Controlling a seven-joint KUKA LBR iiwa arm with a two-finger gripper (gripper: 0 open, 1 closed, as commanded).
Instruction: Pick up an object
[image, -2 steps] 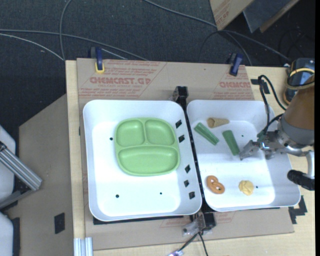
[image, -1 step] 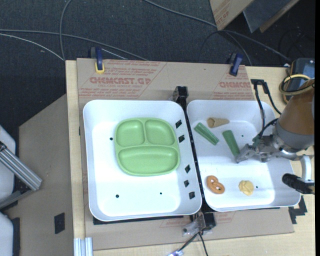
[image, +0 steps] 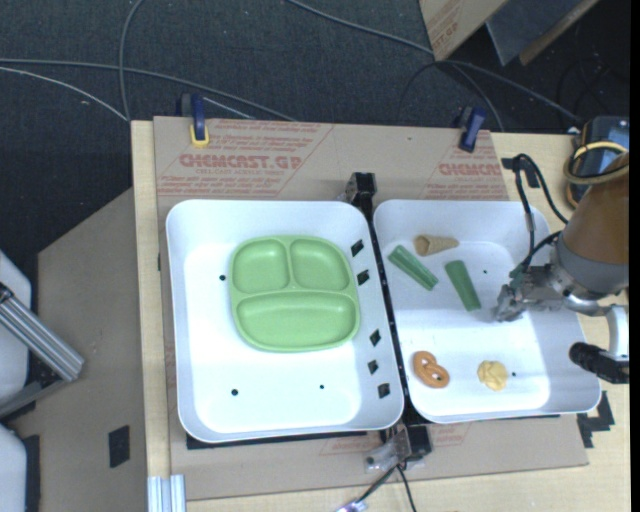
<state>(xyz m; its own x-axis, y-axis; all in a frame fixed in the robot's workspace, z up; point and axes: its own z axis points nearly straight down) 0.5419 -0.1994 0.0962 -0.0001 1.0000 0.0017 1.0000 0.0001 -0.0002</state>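
From my remote seat, the grey arm with its orange band (image: 600, 235) is cut off by the right edge; its two-finger gripper (image: 508, 303) is too small and dark for me to tell how its tips stand. The brown cardboard box (image: 462, 22) is cropped by the top edge; the metal rail (image: 35, 335) runs off the left.

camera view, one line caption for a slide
End effector low over right bin beside a green stick; green divided plate in left bin.
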